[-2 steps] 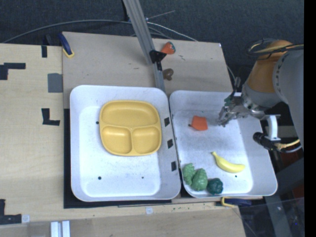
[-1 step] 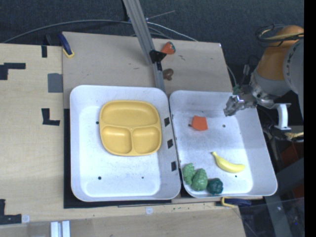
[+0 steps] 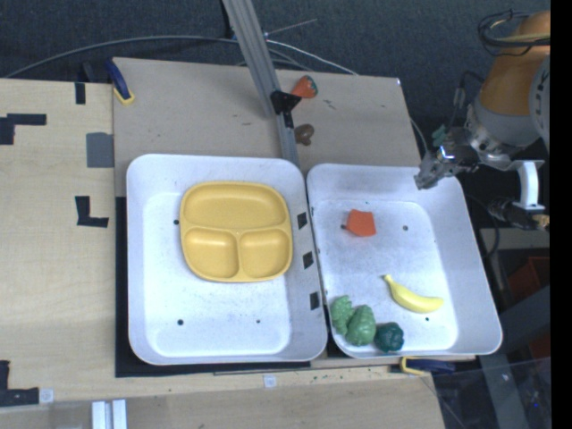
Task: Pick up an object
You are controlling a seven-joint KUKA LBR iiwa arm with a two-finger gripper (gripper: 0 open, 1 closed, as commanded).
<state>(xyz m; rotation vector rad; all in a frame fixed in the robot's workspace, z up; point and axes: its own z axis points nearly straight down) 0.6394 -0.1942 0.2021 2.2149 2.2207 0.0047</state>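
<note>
Grey arm (image 3: 514, 88) is hovering at right bin's (image 3: 465, 239) upper-right rim, gripper (image 3: 427, 175) state unclear; orange block (image 3: 361, 223), nearest, lying mid-bin, is likely wanting a straight-down, centred approach.

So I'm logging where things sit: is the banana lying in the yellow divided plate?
No, the banana lies in the right bin, while the yellow divided plate sits in the left bin.

Surface (image 3: 54, 266): light wood w/ black tape marks at left; brown board (image 3: 197, 105) at rear. On it, 2 shallow white bins side by side, touching: left bin (image 3: 147, 329), right bin (image 3: 469, 275). Grey metal bar (image 3: 255, 52) slants across the board; blue-yellow clamp (image 3: 119, 80) at board's left corner.
</note>
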